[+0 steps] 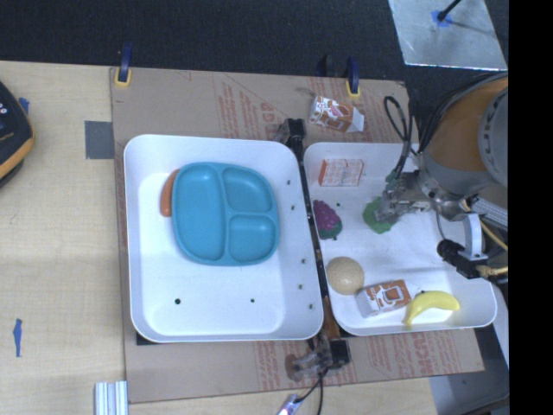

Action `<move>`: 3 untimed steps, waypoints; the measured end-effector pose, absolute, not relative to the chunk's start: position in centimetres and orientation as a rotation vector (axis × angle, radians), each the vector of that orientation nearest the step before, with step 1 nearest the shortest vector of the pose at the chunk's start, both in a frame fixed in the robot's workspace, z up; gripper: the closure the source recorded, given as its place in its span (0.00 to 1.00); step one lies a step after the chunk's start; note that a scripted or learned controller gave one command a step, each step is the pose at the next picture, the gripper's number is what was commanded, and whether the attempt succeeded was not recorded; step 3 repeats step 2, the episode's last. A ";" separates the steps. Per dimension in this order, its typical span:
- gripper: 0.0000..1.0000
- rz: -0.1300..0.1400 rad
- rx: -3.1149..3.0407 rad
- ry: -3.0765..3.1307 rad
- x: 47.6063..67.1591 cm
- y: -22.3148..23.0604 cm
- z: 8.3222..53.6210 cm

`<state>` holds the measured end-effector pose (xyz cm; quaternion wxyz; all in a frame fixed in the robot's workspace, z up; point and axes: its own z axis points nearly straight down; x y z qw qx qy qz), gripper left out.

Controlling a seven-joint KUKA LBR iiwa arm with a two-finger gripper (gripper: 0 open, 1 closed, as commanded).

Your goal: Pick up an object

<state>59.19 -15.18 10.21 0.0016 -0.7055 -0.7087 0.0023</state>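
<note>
My gripper (393, 202) is low in the right bin (393, 258), at its right-hand side, directly against a small green object (375, 218) that lies just to its lower left. The gripper partly covers that object. Also in this bin are a purple bunch of grapes (327, 219), a white and orange carton (340, 172), a beige ball (345, 275), a small brown and white carton (383, 297) and a yellow banana (431, 306).
The left bin (155, 309) holds a blue divided plate (226, 213) with an orange item (165, 194) poking out from under its left edge. A small packet (337, 115) lies on the cardboard behind the right bin. Cables hang beside the arm.
</note>
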 end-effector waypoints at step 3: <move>1.00 0.008 -2.213 -2.225 59.2 -15.3 11.2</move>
